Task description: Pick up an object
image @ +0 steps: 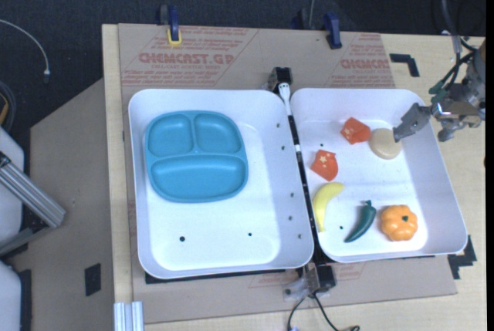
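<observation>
Evidently we are looking down on a desk carrying two shallow white bins side by side, and the split between them seems deliberate: the left bin is holding a blue divided plate, while the right bin is keeping all the small things together where the arm is reaching in from the right.

Those things are lying loosely spread, mostly apart from one another, which we judge is giving the gripper room around each. A red block is sitting just beside a cream round piece, the two nearly touching. A second red piece is lying nearer the bin's left wall, with a yellow banana below it. A green pepper is resting close to an orange pumpkin at the near side.

The gripper is hanging at the right bin's far right edge, with one dark finger slanting down toward the cream round piece. We cannot tell how its jaws are standing, and we are seeing nothing between them. We judge the cream round piece the likely target, not yet lifted.
</observation>
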{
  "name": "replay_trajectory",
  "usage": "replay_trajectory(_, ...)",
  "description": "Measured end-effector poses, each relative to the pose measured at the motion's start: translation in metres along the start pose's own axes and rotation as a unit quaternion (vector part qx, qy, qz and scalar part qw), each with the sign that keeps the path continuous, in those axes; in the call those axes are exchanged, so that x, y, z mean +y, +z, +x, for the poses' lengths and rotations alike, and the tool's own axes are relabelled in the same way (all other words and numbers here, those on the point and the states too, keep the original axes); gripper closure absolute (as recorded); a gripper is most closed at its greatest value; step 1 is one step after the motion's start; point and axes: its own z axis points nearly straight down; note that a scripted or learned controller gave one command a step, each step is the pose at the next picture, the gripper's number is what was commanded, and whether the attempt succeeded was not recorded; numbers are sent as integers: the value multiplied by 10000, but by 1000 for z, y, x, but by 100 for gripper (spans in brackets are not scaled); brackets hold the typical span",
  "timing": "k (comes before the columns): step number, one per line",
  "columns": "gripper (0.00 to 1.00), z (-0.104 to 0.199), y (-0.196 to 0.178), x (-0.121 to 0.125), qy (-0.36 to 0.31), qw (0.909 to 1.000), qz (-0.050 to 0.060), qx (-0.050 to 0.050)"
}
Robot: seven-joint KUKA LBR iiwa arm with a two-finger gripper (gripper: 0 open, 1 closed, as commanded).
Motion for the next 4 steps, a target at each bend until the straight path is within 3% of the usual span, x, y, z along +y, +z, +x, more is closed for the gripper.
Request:
replay_trajectory(1,0,1,-7,2,-18,10000,-63,-12)
replay_trajectory(4,0,9,149,-6,-14,10000,-23,5)
